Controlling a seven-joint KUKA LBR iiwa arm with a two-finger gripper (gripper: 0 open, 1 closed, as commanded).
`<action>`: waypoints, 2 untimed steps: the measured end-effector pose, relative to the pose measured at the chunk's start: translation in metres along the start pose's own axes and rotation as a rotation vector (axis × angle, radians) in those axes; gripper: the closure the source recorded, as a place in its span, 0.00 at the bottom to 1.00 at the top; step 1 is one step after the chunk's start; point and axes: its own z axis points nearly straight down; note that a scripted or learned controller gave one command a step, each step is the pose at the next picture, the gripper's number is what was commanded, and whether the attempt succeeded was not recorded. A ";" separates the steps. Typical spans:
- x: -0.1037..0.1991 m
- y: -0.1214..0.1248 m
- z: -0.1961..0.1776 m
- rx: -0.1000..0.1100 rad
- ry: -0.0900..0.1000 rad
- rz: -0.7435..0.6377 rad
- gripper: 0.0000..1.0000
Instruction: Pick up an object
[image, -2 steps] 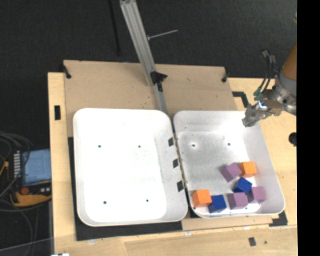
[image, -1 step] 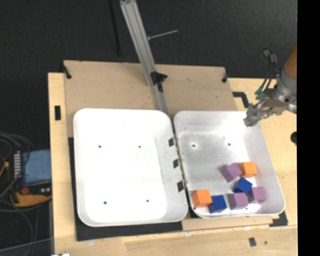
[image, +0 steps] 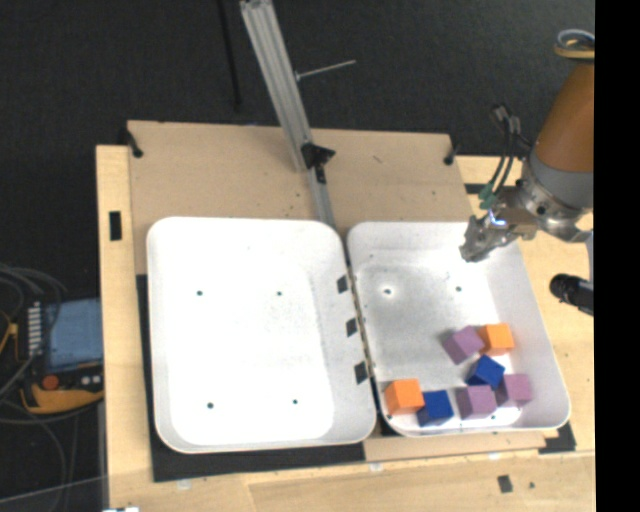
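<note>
- Two shallow white bins, smooth, round-cornered: left bin (image: 250, 330), right bin (image: 420, 300).
- Metallic gripper (image: 480, 243) at upper right of right bin; finger spread impossible to tell.
- Small matte cubes (image: 470, 375), purple, orange, blue, clustered lower right.

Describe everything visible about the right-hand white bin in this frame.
The right bin is a shallow white tray with rounded corners, plastic by its look, lying flat on the bench beside the left bin, with dark clips along their shared edge. Its floor looks scuffed grey. Seven blocks cluster in its near right corner: two orange, two blue, three purple. The gripper hovers over its far right corner; contact cannot be judged.
</note>
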 end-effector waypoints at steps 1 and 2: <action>0.053 0.010 0.009 0.002 0.001 -0.003 1.00; 0.105 0.017 0.011 0.001 0.001 -0.004 1.00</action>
